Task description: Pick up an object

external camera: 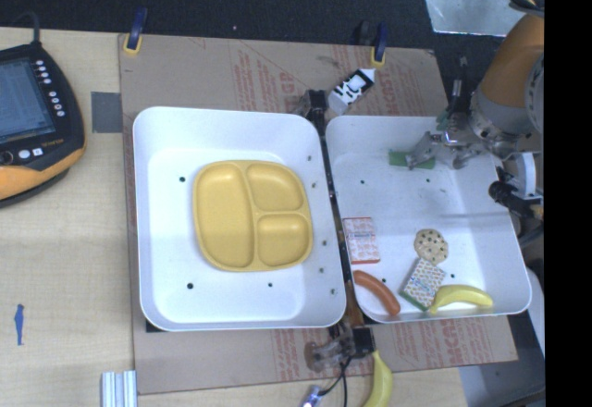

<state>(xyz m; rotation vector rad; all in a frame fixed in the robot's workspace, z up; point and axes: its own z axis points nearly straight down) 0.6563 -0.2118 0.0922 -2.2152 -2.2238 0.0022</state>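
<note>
My gripper [440, 156] hangs over the far part of the right bin [481, 211], with the arm coming in from the right. Its fingers stand spread and open, and nothing shows between them. A small flat green piece [400, 157] lies on the bin floor just left of the left fingertip, beside it rather than inside the grasp. Nearer the front of this bin lie a round cookie [430, 244], a patterned cracker packet [424, 282], a yellow banana [460, 299], a hot dog [377, 292] and a pink card [361, 240].
The left bin [166, 294] holds a yellow divided plate [252, 214]. A black-and-white object [351, 89] lies on the cardboard behind the bins. Another banana [379, 379] sits below the bins. A teach pendant [32, 123] rests at the far left.
</note>
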